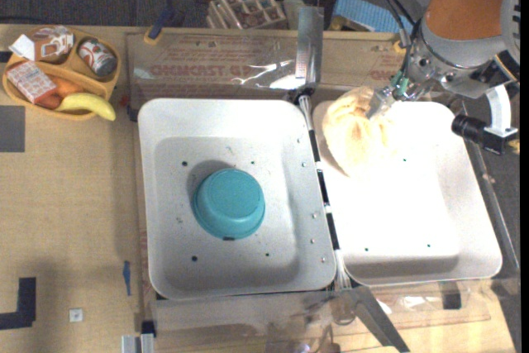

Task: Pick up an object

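Camera view: the hand (387,102) sits at the right edge of the cream cloth (354,132) (bunched in the right bin's (430,211) far-left corner); its grip state I cannot tell.

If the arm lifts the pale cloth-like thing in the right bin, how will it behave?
The pale cloth looks crumpled and folded, so it probably sags and drapes instead of staying stiff. It seems light. Bunched against the right bin's wall, it may drag or unfold when pulled.

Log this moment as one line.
arm: over right bin | claw: at cream cloth | teal bowl: left bin, untouched
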Action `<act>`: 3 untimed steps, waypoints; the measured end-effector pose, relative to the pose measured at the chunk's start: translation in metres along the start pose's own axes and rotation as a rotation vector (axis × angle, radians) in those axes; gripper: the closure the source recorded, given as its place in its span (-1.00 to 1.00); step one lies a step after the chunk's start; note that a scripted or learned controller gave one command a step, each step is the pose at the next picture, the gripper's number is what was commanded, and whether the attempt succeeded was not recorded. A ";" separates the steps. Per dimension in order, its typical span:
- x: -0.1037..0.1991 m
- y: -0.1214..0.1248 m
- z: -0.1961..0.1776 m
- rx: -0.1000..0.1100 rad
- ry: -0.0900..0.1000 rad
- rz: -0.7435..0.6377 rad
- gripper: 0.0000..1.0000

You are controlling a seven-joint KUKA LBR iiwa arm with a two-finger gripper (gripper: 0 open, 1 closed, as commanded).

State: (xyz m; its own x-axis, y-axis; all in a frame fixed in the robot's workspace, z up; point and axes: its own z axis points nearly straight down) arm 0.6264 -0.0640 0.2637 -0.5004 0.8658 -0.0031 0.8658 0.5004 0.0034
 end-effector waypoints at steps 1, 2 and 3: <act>0.077 -0.042 -0.125 0.000 0.000 -0.205 1.00; 0.040 -0.040 -0.139 -0.002 -0.002 -0.292 1.00; 0.089 -0.081 -0.036 0.002 0.002 -0.231 1.00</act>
State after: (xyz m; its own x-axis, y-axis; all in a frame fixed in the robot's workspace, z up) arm 0.5118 -0.0275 0.2993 -0.6851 0.7285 -0.0012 0.7285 0.6851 0.0010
